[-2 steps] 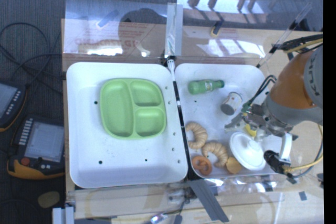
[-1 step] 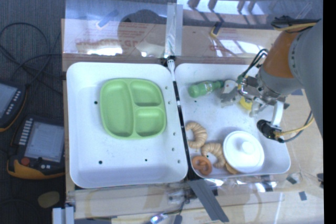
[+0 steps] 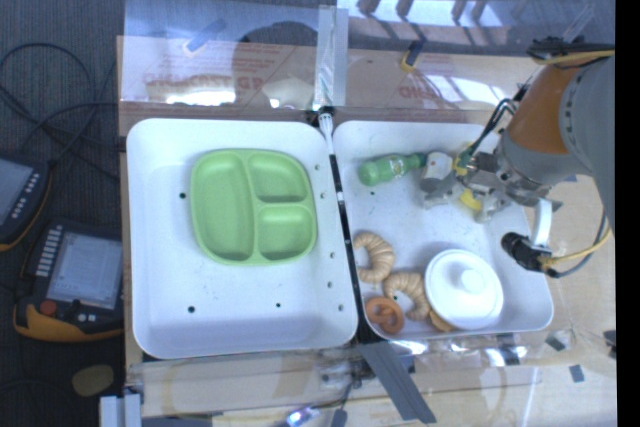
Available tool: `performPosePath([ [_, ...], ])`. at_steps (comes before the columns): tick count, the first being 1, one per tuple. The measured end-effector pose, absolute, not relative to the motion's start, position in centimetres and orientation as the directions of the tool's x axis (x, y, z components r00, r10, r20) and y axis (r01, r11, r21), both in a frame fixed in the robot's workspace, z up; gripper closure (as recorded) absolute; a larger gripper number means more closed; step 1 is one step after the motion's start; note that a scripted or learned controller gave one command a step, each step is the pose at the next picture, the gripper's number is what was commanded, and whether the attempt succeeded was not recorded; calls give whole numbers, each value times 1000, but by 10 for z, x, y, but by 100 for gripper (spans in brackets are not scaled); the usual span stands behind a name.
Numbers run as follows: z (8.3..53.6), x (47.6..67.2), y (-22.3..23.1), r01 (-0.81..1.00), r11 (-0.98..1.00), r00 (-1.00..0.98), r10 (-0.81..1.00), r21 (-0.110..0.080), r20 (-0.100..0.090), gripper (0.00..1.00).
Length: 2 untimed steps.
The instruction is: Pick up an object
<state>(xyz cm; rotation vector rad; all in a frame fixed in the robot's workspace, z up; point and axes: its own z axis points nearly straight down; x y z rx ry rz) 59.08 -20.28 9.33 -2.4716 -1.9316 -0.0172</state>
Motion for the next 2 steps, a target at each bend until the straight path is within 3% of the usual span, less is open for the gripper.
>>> performPosePath([
  [1,102,591,-205,971,-239,239,971,12,2,100],
  [2,102,592,-203,971,-238,237,971,11,4,0],
])
